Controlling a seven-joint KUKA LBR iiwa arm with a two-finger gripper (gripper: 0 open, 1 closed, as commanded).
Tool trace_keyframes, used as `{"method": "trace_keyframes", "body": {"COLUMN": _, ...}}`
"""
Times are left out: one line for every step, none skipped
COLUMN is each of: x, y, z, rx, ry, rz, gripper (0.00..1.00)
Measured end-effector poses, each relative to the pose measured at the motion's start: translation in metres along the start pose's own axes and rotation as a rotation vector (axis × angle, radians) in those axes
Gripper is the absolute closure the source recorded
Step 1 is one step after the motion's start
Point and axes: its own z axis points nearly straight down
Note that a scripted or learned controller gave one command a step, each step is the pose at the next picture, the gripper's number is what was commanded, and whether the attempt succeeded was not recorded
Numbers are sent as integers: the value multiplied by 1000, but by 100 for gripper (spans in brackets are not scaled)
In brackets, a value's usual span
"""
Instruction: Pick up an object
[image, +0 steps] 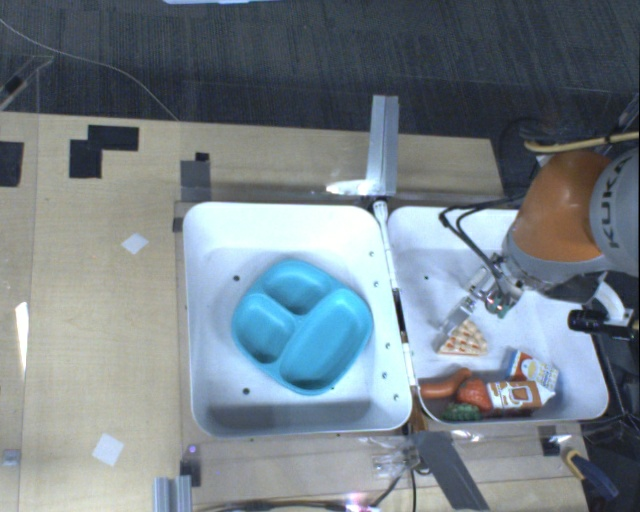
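My gripper (458, 318) hangs over the middle of the right bin (430, 250), reaching in from the right. Its two fingers (470, 300) stand open, pointing down-left, with nothing between them. Their tips sit just above the top corner of a triangular waffle-like slice (463, 342) that lies flat on the bin floor. Along the bin's front wall lie a red-brown sausage (444, 384), an orange and white carton (518, 388) and a small green piece (462, 411).
The left bin (215, 400) holds a light blue divided plate (300, 325). A metal divider (395, 300) runs between the two bins. The arm's orange band (565, 205) and black cables (470, 225) hang over the right bin's far side.
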Motion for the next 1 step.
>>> {"method": "trace_keyframes", "body": {"x": 31, "y": 23, "z": -37, "rx": 5, "ry": 5, "rz": 554, "gripper": 0}}
